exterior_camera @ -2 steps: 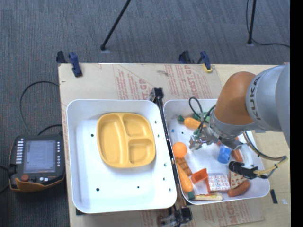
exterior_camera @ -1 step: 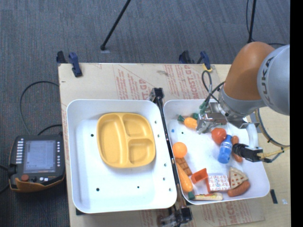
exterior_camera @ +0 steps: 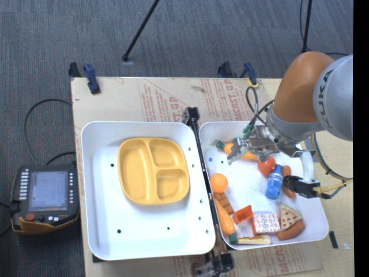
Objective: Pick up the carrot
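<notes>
Where arm (exterior_camera: 314, 97) leans in, over rt bin (exterior_camera: 314, 235) (wrist low), carrot (exterior_camera: 241, 150) beneath.

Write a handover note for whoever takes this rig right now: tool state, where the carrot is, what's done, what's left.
Tool: hovering low over the upper left part of the right bin, at the carrot; whether it is open or shut cannot be told.
Carrot: lying in that bin, right under the tool, green end toward the divider.
Done: approach only; no lift visible.
Left: confirm the grip, then raise the carrot out of the bin.
</notes>
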Controlling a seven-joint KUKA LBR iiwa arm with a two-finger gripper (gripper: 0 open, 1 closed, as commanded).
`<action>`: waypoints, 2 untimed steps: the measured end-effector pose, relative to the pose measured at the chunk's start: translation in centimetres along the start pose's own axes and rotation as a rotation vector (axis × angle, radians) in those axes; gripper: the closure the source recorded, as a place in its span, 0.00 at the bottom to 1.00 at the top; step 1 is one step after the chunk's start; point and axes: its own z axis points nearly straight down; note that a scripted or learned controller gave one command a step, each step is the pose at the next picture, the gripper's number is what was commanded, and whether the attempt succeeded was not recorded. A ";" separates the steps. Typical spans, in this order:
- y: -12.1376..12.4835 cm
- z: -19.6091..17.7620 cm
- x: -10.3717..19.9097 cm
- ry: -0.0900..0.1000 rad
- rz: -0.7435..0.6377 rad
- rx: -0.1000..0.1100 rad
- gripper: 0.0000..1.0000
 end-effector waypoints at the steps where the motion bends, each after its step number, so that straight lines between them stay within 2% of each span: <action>1: 3.3 10.1 -2.0 0.001 0.194 0.003 0.00; 2: 3.4 9.0 -1.9 0.002 0.194 0.002 1.00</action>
